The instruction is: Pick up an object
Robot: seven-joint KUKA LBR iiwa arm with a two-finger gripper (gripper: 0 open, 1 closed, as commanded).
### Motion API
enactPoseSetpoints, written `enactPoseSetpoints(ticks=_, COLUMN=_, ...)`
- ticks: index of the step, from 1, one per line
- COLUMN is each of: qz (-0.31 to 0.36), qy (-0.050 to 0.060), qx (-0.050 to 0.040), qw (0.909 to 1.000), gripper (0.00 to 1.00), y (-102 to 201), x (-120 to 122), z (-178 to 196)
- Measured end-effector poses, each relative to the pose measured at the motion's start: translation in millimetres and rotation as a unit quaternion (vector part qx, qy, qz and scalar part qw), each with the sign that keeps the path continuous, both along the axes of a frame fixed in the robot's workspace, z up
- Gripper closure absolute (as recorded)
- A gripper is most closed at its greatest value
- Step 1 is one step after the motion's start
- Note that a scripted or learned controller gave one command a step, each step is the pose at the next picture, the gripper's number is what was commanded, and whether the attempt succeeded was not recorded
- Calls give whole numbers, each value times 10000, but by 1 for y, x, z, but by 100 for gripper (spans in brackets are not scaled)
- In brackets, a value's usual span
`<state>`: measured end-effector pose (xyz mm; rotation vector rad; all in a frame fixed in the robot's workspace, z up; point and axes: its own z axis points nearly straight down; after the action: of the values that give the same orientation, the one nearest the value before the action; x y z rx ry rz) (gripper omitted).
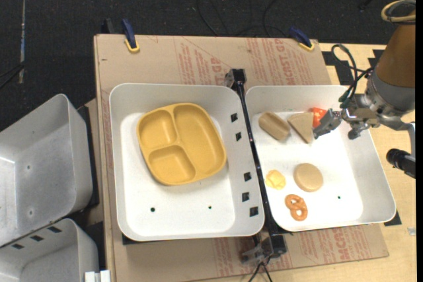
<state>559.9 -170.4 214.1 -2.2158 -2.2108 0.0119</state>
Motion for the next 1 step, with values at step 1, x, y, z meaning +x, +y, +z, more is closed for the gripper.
enactPoseSetpoints(ticks=1, qz=17, qy=-64, qx=-13, qw=10000, gripper=0, y=1, x=3, z=7)
